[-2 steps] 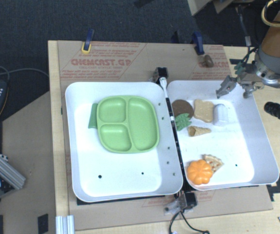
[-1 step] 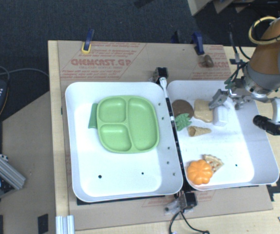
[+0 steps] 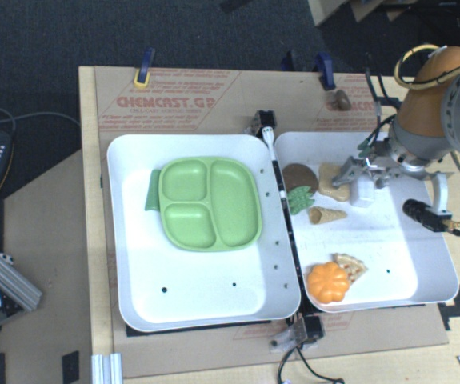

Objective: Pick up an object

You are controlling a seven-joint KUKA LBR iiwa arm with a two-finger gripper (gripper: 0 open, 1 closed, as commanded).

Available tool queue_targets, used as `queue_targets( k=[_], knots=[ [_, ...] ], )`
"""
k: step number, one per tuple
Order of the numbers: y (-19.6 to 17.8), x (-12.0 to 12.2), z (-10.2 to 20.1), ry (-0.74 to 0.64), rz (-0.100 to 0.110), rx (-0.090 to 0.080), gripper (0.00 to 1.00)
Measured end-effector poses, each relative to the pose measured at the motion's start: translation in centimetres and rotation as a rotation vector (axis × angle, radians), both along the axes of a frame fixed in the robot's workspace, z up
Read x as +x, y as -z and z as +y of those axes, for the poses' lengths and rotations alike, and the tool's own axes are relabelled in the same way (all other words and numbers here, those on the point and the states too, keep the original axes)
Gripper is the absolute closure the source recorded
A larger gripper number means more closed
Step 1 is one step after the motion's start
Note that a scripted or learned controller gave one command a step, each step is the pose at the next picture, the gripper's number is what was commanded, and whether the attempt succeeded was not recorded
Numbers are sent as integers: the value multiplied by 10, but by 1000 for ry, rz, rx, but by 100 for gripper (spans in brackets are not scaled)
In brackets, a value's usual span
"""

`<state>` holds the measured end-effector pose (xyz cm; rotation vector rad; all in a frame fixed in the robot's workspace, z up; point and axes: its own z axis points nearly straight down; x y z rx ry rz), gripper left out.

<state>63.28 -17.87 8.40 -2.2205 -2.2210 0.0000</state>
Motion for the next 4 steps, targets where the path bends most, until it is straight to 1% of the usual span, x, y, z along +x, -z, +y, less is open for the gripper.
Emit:
queue_targets(
  k=[1, 3, 4],
  knots=[
    [-16, 3, -1, -1, -10, -3, 100],
    [-144, 16, -3, -1, -10, -4, 100],
    [-141, 16, -3, -1, -4, -3, 100]
  ],
)
